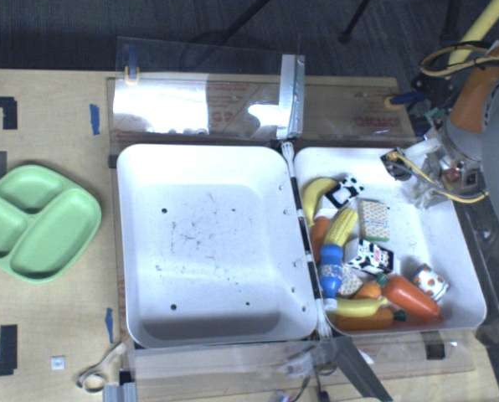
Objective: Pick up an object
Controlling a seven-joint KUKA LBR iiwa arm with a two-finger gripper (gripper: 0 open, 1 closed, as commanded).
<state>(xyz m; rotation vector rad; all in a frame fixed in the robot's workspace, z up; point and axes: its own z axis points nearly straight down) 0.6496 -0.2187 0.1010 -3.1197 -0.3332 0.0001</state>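
The gripper (417, 178), its grasp impossible to tell, hovers over the far corner of the right bin (452, 243), apart from the banana (315, 194), corn cob (342, 226) and carrot (413, 296).

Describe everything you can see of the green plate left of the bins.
The green plate is pale green and looks like moulded plastic. It has rounded corners, and raised ridges divide it into three compartments, two small and one larger. It lies flat, right side up, on the wooden bench, left of the left bin and apart from it.
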